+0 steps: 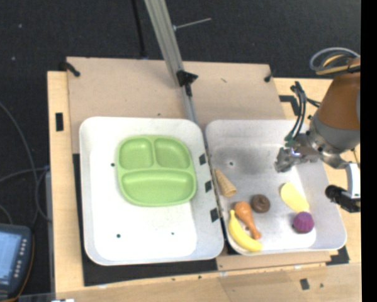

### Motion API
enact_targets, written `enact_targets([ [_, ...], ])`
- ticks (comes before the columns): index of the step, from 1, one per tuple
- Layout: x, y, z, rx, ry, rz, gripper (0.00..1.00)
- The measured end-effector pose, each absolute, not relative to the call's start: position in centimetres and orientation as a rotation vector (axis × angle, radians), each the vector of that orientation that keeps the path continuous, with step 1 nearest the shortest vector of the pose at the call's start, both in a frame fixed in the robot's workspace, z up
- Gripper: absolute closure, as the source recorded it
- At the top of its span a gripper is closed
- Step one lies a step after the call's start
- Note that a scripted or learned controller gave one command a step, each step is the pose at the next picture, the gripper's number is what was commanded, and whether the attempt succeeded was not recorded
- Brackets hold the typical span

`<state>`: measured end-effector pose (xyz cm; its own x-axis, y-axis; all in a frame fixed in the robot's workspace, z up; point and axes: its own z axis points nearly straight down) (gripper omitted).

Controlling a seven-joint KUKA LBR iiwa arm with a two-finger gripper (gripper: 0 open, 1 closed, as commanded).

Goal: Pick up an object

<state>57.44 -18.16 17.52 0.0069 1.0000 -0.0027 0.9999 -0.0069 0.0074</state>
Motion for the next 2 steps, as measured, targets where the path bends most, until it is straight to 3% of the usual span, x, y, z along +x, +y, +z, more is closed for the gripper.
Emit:
enact_targets([
  [2,57.7,-19.3,29.2,2.213,2.218,0.005,1.0],
])
